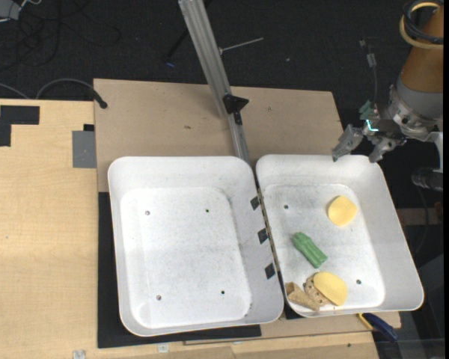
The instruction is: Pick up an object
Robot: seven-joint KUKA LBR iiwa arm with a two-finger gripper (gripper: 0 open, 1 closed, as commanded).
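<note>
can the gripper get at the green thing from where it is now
Probably yes. The gripper hangs over the right bin's far rim, and the green thing lies in the open on the bin floor, apart from the yellow pieces, with nothing above it.

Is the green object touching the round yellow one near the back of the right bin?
Apart. The camera view shows bare white bin floor between the green object and the round yellow object.

Matt white plastic bins [135, 178], pale wood-grain bench [37, 223], ribbed metal rail [209, 66]
</note>
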